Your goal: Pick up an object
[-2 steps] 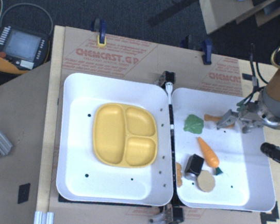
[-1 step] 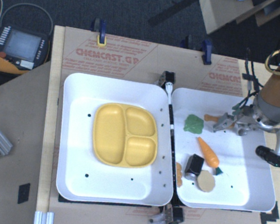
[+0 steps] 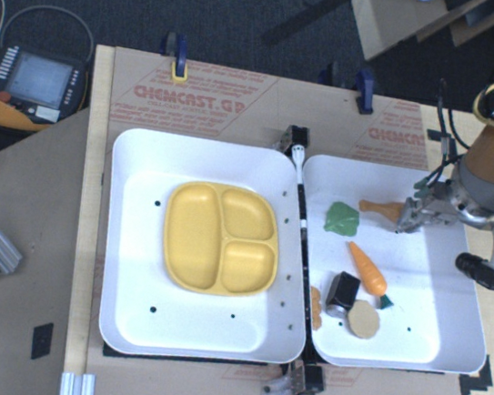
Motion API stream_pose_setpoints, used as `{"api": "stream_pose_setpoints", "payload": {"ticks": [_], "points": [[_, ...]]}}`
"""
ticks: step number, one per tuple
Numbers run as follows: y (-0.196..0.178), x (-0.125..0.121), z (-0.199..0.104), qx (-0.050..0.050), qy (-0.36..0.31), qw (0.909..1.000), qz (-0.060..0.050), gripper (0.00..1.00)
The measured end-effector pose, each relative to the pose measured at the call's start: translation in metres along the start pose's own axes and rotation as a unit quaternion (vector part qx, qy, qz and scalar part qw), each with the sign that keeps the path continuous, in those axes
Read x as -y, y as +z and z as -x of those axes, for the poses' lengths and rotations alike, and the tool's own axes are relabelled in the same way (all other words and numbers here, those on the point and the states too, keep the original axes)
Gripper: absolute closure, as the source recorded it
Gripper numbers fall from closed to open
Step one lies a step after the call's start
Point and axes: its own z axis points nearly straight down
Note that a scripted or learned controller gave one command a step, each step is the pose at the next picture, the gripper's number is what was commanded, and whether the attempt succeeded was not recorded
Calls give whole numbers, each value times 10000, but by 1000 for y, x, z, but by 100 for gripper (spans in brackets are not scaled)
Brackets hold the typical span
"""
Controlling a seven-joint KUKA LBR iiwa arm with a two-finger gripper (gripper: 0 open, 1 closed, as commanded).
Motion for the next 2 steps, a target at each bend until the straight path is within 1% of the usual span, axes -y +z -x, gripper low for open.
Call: {"api": "stream_pose_setpoints", "payload": {"ticks": [1,2], "points": [[-65,1,2,12,6,10000,35,100],[-109,2,1,10,7,10000,32,100]]}}
